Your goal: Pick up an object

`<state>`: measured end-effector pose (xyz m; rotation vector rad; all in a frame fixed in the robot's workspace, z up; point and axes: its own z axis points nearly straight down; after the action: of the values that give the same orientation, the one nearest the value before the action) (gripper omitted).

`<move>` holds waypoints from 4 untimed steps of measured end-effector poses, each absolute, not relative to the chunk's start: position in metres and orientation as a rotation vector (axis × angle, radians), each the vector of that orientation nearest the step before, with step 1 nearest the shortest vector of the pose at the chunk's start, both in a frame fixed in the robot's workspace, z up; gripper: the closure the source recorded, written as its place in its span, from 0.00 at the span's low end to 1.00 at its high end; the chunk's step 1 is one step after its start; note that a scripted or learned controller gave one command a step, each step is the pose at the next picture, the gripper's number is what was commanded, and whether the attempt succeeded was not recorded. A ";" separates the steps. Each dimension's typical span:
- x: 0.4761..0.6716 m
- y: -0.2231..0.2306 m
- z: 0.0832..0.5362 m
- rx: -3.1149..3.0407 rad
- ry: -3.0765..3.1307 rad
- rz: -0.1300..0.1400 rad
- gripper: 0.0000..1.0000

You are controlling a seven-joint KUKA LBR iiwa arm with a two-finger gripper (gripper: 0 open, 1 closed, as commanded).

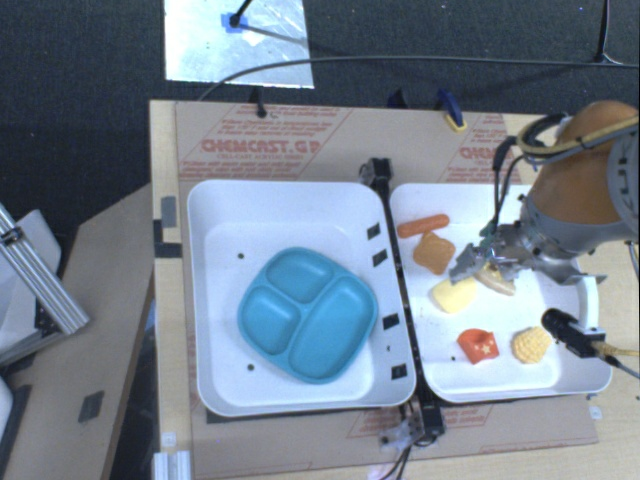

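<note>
Your gripper (478, 264) low in right bin (560, 383), beside yellow block (453, 294), poised for grab; opening, grasp: cannot tell. Blue plate (308, 313) apart, left bin (215, 268).

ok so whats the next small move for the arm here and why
Probably a short drop straight down onto the yellow block. The gripper sits low in the right bin, right beside that block and the brown piece, with nothing seen held. The block is the closest thing; the red piece and the corn cob lie further toward the near wall.
</note>
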<state>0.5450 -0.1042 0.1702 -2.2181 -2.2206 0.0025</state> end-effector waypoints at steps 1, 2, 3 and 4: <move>0.552 -0.112 0.119 -2.219 -2.221 0.002 0.00; 0.553 -0.112 0.133 -2.222 -2.225 -0.003 1.00; 0.550 -0.110 0.177 -2.220 -2.229 -0.004 1.00; 0.552 -0.110 0.228 -2.220 -2.231 -0.006 1.00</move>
<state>0.5521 -0.1099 0.2284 -2.2205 -2.2306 -0.0062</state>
